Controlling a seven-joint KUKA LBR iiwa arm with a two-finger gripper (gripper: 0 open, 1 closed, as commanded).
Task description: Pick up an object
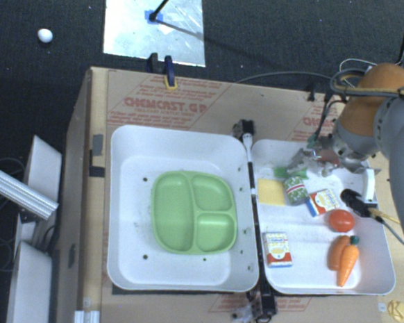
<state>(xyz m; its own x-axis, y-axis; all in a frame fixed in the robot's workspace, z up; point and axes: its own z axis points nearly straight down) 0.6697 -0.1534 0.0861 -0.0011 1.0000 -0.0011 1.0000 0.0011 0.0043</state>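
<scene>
Pickup not yet done: end effector (312, 158) hovers low over the right bin's (381, 276) far corner, near the green-labelled can (296, 190); whether it is apart or together, I cannot tell. Nothing looks lifted.

Carrot (345, 258): orange, lying near right bin's front corner.
Tomato (341, 220): red, just behind it.
Carton (276, 248): flat, apart.

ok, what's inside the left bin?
The left bin holds one light green divided tray with three compartments, nothing visible in them. The bin floor under the tray is covered, so whatever lies beneath cannot be seen.
</scene>
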